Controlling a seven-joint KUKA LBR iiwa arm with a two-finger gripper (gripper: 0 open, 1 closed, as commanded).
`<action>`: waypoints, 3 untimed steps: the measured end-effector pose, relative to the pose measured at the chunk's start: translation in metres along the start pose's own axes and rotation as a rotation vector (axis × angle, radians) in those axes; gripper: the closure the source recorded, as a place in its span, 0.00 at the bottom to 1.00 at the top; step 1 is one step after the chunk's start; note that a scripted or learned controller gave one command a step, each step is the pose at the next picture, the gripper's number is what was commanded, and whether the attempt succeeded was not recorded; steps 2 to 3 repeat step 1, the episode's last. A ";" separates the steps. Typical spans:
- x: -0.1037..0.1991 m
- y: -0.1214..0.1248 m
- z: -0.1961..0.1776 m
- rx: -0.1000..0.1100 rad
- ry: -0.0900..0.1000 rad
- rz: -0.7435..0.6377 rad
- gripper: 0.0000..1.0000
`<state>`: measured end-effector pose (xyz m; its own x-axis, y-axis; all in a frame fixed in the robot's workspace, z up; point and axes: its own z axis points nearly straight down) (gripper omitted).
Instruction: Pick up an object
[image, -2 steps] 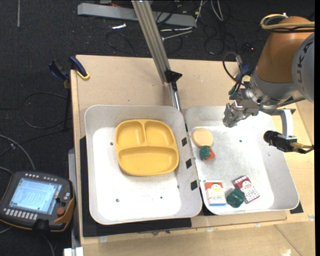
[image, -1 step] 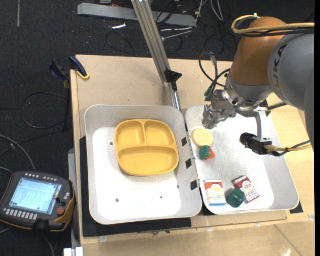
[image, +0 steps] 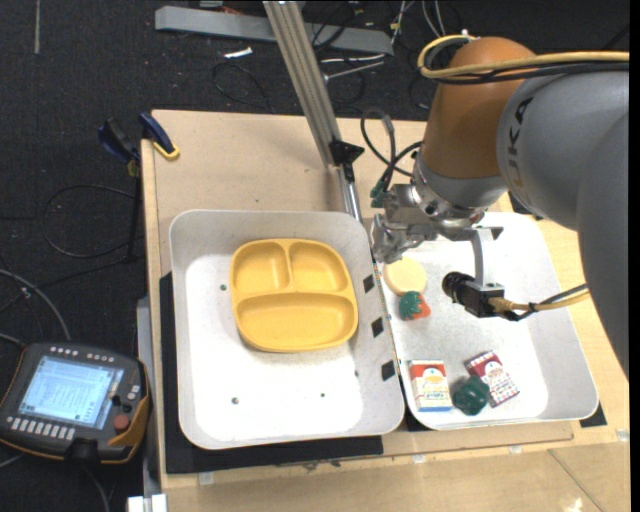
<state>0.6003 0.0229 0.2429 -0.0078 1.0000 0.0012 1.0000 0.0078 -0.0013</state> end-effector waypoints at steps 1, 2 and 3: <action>0.051 0.005 -0.005 -0.003 0.000 -0.001 1.00; 0.051 0.005 -0.005 -0.003 0.000 -0.001 1.00; 0.051 0.005 -0.005 -0.003 0.000 -0.001 1.00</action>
